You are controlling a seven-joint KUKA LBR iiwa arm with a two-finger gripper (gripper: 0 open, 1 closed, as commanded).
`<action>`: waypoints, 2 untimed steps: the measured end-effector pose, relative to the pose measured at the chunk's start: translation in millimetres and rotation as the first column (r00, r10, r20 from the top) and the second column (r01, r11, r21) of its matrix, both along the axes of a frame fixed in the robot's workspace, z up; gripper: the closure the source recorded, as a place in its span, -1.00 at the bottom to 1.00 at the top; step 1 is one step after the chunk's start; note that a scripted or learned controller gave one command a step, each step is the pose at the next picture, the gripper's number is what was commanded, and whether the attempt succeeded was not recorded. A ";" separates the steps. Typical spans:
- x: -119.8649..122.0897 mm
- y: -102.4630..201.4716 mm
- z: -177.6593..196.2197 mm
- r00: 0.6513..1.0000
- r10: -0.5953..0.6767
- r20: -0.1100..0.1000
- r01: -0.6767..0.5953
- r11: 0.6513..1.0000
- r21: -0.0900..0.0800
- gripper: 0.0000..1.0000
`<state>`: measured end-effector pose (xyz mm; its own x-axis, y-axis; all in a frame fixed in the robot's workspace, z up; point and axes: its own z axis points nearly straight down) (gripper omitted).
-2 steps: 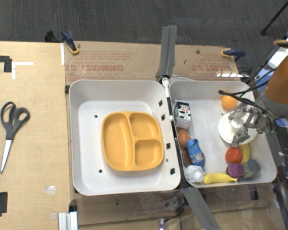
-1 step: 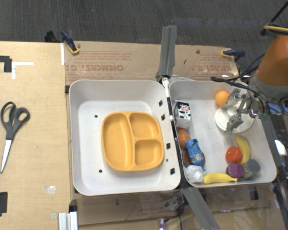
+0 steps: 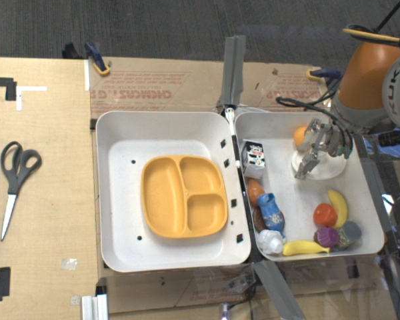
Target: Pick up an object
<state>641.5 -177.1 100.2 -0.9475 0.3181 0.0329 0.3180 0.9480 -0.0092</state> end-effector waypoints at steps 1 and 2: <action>10.2 31.5 -3.0 0.973 -0.225 0.046 0.225 0.974 -0.002 -1.00; -91.6 -2.4 -5.6 0.917 -0.396 0.041 0.397 0.918 0.000 -1.00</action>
